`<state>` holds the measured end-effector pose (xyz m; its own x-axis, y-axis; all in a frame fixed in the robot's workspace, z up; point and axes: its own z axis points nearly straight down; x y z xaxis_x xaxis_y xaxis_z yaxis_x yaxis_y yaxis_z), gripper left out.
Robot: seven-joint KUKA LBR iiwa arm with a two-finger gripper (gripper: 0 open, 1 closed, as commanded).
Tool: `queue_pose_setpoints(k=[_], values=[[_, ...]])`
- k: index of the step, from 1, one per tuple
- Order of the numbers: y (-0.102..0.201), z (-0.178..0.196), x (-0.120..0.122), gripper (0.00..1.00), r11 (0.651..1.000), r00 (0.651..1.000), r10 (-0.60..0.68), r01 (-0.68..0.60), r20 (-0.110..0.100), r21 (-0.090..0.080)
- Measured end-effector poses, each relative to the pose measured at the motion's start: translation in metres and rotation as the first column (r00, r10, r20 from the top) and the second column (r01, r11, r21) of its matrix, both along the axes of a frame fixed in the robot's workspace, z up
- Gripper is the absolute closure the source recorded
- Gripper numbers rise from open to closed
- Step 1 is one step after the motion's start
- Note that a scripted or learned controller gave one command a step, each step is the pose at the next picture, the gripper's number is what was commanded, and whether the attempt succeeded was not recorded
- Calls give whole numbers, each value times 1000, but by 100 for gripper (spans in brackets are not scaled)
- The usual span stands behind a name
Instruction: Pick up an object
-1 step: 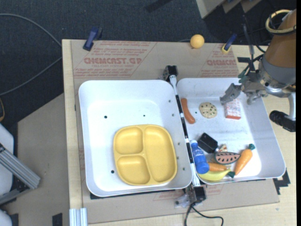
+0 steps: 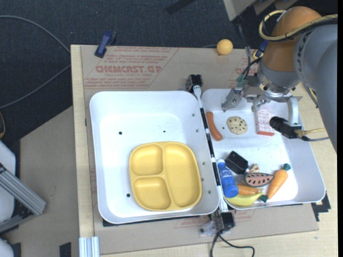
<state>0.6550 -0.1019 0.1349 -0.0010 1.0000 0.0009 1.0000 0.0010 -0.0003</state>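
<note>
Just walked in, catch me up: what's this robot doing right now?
The grey arm's gripper hovers over the far end of the right white bin, above a round speckled cookie and a red toy sausage. It holds nothing visible. A yellow divided plate lies in the left white bin.
</note>
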Motion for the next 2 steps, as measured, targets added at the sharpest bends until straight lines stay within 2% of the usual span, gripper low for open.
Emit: queue_pose_setpoints(k=[1,2], values=[[-19,-39,-80,0,1000,1000,-2,2,-3,-1],[6,-50,-19,0,1000,1000,0,0,1,-1]])
